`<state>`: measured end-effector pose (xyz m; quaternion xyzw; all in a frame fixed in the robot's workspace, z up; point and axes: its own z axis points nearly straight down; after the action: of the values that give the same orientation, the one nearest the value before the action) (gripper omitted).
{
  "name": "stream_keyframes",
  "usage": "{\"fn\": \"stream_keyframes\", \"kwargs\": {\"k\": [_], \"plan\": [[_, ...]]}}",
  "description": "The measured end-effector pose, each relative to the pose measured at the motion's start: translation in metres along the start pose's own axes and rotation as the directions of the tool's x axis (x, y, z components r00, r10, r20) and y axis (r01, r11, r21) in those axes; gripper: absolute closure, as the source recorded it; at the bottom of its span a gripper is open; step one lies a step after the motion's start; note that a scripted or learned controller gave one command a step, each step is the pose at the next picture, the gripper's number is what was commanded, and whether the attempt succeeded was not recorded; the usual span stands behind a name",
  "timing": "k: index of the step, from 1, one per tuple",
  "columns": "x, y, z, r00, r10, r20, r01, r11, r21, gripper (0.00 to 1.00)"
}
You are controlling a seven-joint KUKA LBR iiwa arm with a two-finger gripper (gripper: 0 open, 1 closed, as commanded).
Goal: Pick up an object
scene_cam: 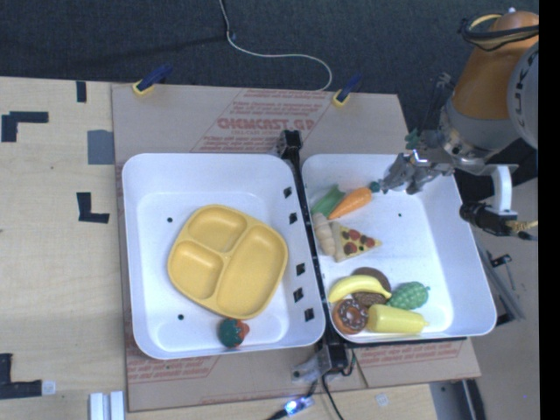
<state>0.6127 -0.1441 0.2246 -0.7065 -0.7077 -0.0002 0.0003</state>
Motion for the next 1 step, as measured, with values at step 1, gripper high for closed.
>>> {"fn": "stream_keyframes", "kwargs": {"k": [1], "plan": [[0.0481, 0.0187, 0.0006, 1.0, -0.005, 0.0, 0.005, 1.0, 0.0, 1.0]]}}
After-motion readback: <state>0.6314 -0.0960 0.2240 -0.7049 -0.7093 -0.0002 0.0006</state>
